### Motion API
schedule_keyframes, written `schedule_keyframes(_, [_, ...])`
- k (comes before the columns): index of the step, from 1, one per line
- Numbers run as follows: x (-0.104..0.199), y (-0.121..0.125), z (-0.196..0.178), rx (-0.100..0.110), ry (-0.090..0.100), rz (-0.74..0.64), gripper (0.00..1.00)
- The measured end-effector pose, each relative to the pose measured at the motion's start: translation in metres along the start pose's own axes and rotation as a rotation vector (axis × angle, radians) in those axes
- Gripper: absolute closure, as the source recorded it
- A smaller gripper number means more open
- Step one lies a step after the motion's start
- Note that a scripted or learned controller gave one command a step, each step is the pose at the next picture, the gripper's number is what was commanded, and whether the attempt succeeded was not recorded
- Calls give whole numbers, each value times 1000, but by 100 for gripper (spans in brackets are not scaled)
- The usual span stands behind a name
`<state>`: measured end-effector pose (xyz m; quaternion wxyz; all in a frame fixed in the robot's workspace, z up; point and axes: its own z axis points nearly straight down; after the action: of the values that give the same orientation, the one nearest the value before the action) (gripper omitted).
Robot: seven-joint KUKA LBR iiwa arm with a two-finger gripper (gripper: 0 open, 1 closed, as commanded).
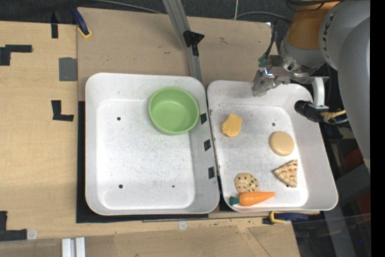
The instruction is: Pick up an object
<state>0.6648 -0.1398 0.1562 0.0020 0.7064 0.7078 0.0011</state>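
jaws (262, 85) hang over the right bin's (313, 189) far rim; yellow piece (231, 125) lies nearby; grip unclear.

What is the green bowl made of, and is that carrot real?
The green bowl looks like plastic: one even light-green colour, smooth, matte sheen, thin rim. The carrot is probably toy food, plastic or rubber perhaps: its orange is flat and uniform, its shape very neat, with a small green tip. The picture is too small to be sure of either.
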Motion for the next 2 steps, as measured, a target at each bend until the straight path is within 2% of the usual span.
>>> schedule_keyframes(2, [-1,11,-113,0,0,-1,100])
